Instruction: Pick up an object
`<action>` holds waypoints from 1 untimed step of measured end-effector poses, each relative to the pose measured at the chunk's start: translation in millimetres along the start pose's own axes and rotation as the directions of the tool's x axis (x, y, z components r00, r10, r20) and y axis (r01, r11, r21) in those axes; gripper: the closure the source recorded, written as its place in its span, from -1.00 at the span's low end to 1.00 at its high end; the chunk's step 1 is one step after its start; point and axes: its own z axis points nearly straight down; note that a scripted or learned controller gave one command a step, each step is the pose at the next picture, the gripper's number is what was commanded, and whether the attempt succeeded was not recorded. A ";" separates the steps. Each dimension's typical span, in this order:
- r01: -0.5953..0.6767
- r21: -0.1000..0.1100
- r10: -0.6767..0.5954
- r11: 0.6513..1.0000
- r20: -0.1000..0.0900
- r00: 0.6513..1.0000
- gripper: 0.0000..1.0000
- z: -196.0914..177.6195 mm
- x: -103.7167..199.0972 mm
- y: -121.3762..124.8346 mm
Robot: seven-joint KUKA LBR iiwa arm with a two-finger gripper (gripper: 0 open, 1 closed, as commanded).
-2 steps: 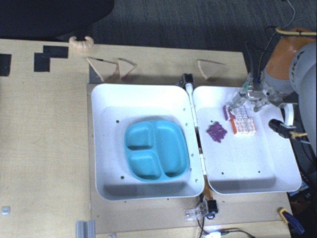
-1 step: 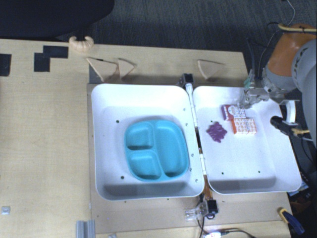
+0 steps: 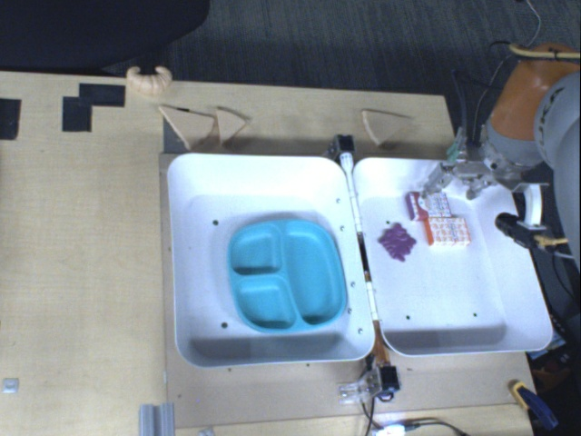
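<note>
Your white patterned packet (image 3: 448, 226) lies flat in the right bin (image 3: 454, 330), long axis running up-down in the view, an orange strip (image 3: 424, 214) along its left edge; any print is too small to read. A purple clump (image 3: 397, 240) sits just left. The claw (image 3: 461, 173) hovers at the packet's far end, prongs apart, arm (image 3: 531, 107) entering from the right.

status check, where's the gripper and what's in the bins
Gripper over right bin's far edge, nothing seen held. Purple object and red-and-white box lie below it. Blue divided tray in left bin.
</note>
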 end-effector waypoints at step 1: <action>0.004 -0.005 -0.004 1.000 0.002 1.000 1.00 -12.0 0.3 1.9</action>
